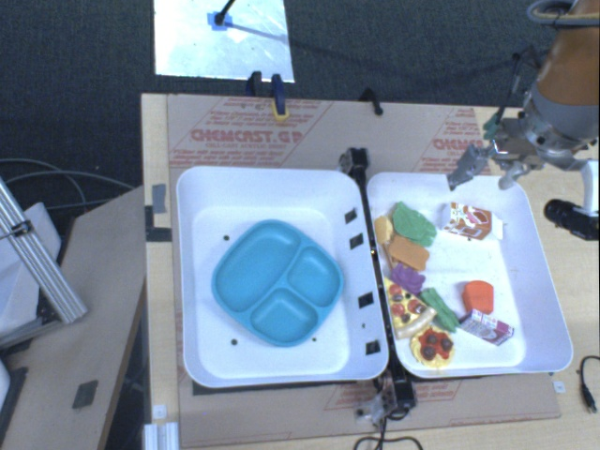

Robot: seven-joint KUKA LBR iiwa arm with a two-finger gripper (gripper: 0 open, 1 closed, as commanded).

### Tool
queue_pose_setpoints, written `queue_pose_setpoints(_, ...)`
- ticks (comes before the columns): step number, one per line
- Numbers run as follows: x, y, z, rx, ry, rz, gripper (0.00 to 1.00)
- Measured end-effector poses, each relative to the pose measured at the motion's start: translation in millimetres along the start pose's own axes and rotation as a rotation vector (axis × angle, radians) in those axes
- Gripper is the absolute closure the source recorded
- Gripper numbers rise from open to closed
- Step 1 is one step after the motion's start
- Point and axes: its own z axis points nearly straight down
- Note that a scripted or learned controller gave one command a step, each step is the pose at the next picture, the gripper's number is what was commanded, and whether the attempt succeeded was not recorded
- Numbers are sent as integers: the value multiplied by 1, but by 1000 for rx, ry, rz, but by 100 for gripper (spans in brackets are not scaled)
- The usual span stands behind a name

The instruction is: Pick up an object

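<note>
Nearest you, at the front of the right bin (553, 345), you have a round toy tart with dark berries (433, 346) and beside it a pizza slice (407, 313), both close to the divider between the bins. A little to their right lies a small purple-and-white packet (488, 326), with an orange-red block (478, 295) just behind it and a green pod-shaped piece (439, 308) slanting between the pizza slice and the block. Moving back along the divider side you see a purple piece (407, 277), then an orange slab (409, 251), then a green leafy piece (413, 222), with a yellow piece (383, 230) tucked at its left. Toward the far right part of that bin a white packet with red print (469, 221) lies flat on its own, apart from the cluster. In the left bin (202, 251) you have a blue divided plate (277, 281) resting near the middle. Farther back, above the far rim of the right bin, the gripper (489, 168) hangs with its two fingers spread apart and nothing between them; it sits above and just behind the white packet, not touching it. The arm (567, 92) rises behind it at the right. Beyond the bins, a pale sheet (225, 26) lies on the dark floor.
</note>
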Motion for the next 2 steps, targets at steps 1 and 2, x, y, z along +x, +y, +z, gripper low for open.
queue_pose_setpoints(1, 39, -22, 164, 17, 5, -4, 0)
queue_pose_setpoints(2, 13, 24, 190, 23, 10, 5, 0)
